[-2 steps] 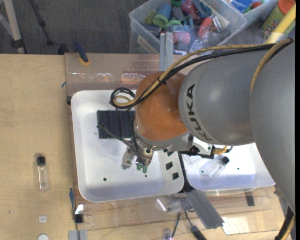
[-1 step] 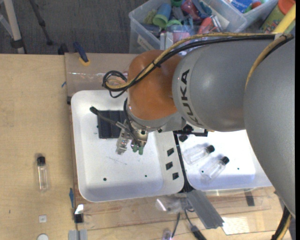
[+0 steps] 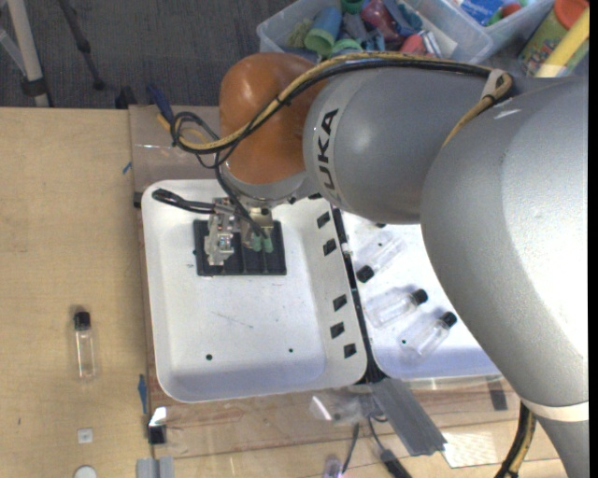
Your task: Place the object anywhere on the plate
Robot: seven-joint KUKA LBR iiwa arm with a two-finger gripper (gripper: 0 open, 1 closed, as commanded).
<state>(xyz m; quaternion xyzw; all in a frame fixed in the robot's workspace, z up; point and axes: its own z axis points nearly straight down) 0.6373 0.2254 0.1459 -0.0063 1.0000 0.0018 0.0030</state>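
1. Far left, on the tan surface (image 3: 56, 205), 1 clear vial with a black cap (image 3: 84, 343) lies on its own, well away from both bins.
2. The left white bin (image 3: 177, 369) holds a flat black plate (image 3: 273, 263) in its upper half. The plate is square-ish and dark, and a good part of it is covered by hardware.
3. The end effector (image 3: 222, 241) hangs right over the left part of the plate, a metallic, cluttered-looking bit. Honestly I can't tell whether it's apart or together; it's too small and busy.
4. Just beside it to the right sits the small green object (image 3: 264, 241), over the plate's upper right area. It's dark green and tiny, and its shape is hard to make out. I can't tell if it rests on the plate or is being held.
5. Black and yellow cables (image 3: 192, 135) loop from the orange band (image 3: 266, 117) down toward the end effector and hide the bin's top edge.
6. The right white bin (image 3: 467, 369) has 3 clear black-capped vials (image 3: 404, 305) lying near each other.
7. The grey arm (image 3: 486, 187) covers most of the right side, cutting off much of that bin.
8. Up top, a clear tote of colourful toys (image 3: 374, 28) is partly cut off by the frame edge.
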